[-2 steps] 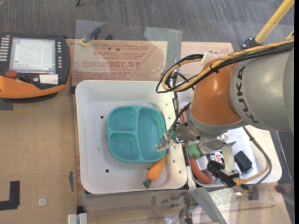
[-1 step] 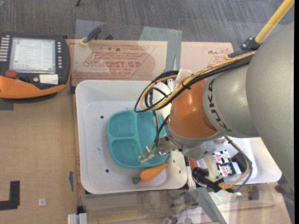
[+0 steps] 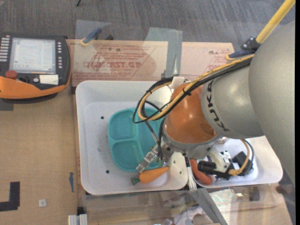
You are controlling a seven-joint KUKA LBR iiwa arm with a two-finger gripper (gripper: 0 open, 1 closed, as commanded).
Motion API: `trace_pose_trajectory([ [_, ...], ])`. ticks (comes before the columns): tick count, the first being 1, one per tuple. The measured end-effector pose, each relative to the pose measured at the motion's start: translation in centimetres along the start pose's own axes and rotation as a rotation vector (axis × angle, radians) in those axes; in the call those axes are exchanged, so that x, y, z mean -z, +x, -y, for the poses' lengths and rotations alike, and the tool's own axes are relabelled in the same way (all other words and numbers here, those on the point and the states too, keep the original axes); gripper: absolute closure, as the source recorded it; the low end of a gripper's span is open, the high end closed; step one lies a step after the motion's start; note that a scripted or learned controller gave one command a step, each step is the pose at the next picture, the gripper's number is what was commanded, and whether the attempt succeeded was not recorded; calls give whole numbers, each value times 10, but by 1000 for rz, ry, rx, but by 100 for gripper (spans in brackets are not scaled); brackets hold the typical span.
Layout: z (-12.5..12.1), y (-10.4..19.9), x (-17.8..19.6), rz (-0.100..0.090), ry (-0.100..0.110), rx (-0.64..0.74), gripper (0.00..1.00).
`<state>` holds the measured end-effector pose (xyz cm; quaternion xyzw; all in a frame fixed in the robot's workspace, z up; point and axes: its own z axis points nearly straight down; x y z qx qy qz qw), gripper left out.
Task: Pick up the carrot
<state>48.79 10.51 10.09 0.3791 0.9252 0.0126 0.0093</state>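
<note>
Carrot: the carrot is orange with a green stub at its left end. It lies in the bin on the view's left, close to that bin's near wall, with its right end tilted slightly up.
Pincer: the pincer is over the near rim of the teal plate, just above the carrot in the view. I cannot tell how far open it is or whether it touches the carrot, and nothing shows in its grip.
Teal plate: the divided teal plate sits in the same bin, just beside the carrot.
Arm: the grey arm and its orange band cover the middle of both bins.
Other bin: the bin on the view's right holds a small red thing near its near-left corner.
Surface: on the surface, an orange-and-grey control pendant lies at far left, well apart from the bins.
</note>
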Motion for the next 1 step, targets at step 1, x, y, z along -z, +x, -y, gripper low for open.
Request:
trace_pose_trajectory([
  [1, -56, 51, -3, 12, -1, -205, 0],
])
